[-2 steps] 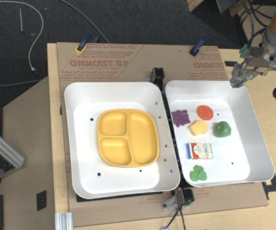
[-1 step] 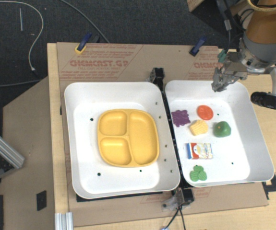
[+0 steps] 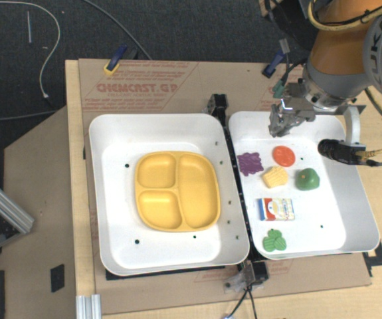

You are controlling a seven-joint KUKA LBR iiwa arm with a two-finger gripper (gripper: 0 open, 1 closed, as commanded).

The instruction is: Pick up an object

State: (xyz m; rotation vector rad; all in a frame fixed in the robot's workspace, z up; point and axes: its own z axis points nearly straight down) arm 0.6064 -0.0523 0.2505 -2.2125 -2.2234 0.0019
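Camera view: the gripper [image 3: 281, 129] is seen just above the orange disc [image 3: 284, 155]; its grip state cannot be told.

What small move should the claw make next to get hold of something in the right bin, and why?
Probably a short drop toward the orange round piece. The claw hangs just above it at the far end of the right bin, with nothing seen between its fingers. The purple piece and yellow piece lie close by, so a straight descent seems safest.
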